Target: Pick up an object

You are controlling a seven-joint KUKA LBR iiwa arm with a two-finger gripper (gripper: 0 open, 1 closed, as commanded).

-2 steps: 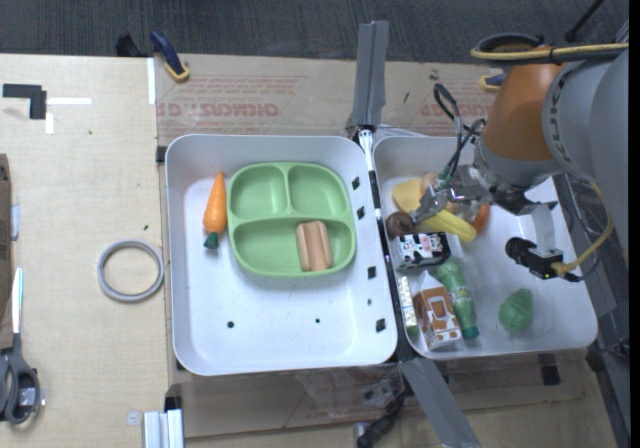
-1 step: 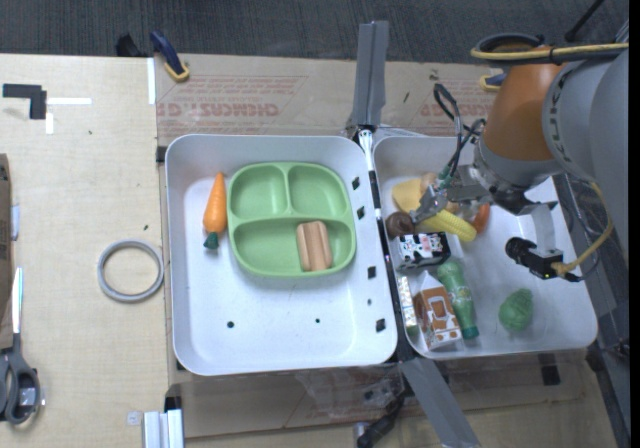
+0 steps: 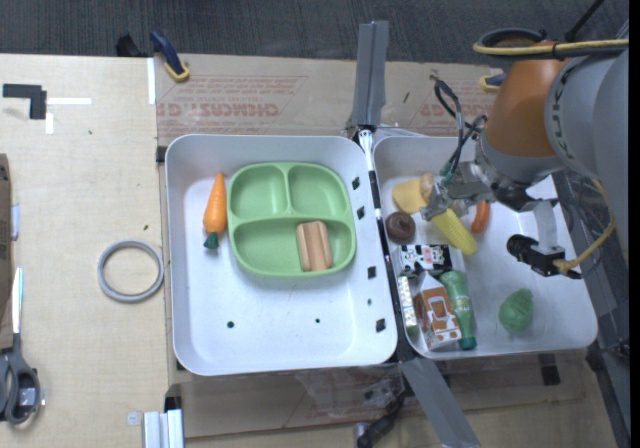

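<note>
- Camera view: the claw [image 3: 447, 198] hangs low in the right bin [image 3: 560, 331], near its left wall; whether it grips anything cannot be told.
- A yellow corn [image 3: 455, 231] lies just below the claw, touching or nearly so.
- A yellow block [image 3: 408, 195] and a brown ball [image 3: 401, 226] sit to its left.
- Left bin [image 3: 270, 336]: green plate [image 3: 290, 219], carrot [image 3: 214, 209].

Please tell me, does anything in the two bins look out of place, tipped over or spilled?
Nothing looks spilled or damaged. The green bottle lies on its side in the right bin, beside a small box. In the left bin, the carrot lies beside the green plate, not on it, while the hot dog rests in one compartment.
</note>
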